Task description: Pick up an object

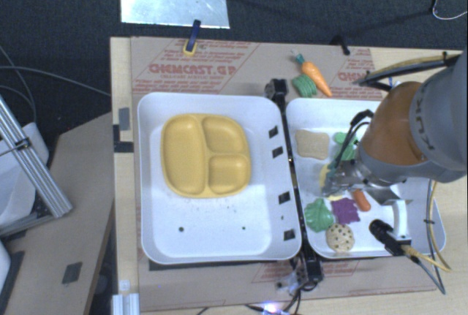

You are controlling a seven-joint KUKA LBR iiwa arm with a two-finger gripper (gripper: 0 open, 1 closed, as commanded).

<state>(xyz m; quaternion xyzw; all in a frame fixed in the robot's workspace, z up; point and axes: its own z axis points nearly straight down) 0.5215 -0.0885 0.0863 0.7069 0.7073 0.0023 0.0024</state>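
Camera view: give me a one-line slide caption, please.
KUKA arm's end effector low in the right bin among toy foods; yellow divided plate sits in the left bin.

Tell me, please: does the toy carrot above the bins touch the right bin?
Apart. In the camera view the toy carrot lies on the board behind the bins, and a strip of bare board separates it from the right bin's rim.

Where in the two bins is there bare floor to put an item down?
Left bin: open floor in front of the yellow divided plate, toward the near wall, and narrower strips on either side of it. Right bin is crowded: toast slice, green leafy toy, purple piece, cookie, plus the arm.
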